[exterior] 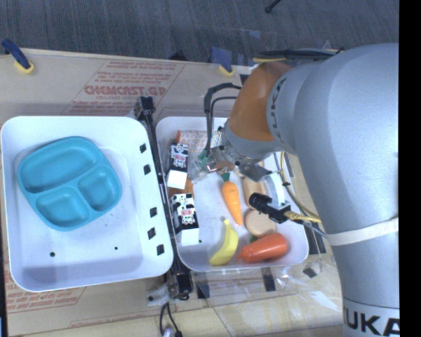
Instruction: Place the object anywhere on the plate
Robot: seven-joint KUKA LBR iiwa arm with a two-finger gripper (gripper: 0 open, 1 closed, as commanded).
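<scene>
Camera view, from above at a slant:
Left bin (28,258): shallow, white; holds a blue plate (69,181) with three compartments, lying toward the bin's far left.
Right bin (196,255): shallow, white; touching the left bin along their shared wall, where black clips sit.
Arm (337,153): grey, bulky, reaching in from the right over the right bin; orange band (256,111) above the wrist.
Gripper (214,161): low over the far part of the right bin, just above the carrot's top; whether it is apart or together cannot be told, the wrist hides it.
Carrot (231,199): orange, green-topped, lying lengthwise mid-bin, not seen held.
Banana (226,246): yellow, near the bin's front wall, just beside the red vegetable.
Red vegetable (264,247): lying along the front wall, right of the banana.
Tan round piece (258,222): between carrot and red vegetable.
Cow-print blocks (185,210): along the bin's left wall.
Bench (91,83): brown board under both bins.
</scene>
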